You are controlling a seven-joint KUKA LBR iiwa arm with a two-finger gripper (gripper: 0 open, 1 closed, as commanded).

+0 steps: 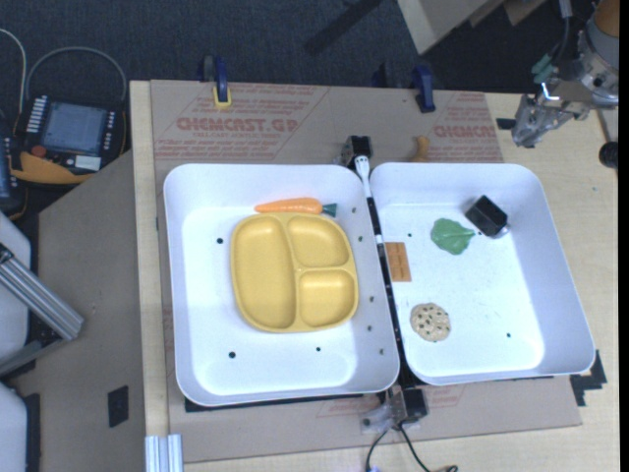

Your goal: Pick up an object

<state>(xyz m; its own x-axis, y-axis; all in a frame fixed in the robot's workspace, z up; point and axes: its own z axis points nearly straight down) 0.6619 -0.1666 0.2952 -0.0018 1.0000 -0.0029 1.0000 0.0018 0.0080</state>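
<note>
Claw (539, 116): hanging at upper right, above the tabletop (472, 126) past the right bin's (550, 264) far corner; well apart from all items, gripping nothing. Open or closed: can't tell, too small and blurred.

Risks, as judged from here:
- Leaf (452, 235) and black block (486, 216) lying just beside each other, maybe touching; a descent on either could be nudging the other or pinching both.
- Cookie (429, 322) and brown card (397, 262) are looking flat; claw may be closing over them w/o a hold.
- Card is sitting near the bin wall; wall collision likely.
- Carrot (290, 206) resting right against the yellow tray (293, 269); tray edge blocking one side.

Containers:
- Left bin (197, 264): holding yellow tray, 3 compartments, nothing in them; carrot along its far edge.
- Right bin: holding leaf, block, card, cookie. Candidate pick items all in the bins; cookie lying well apart from the rest.
</note>
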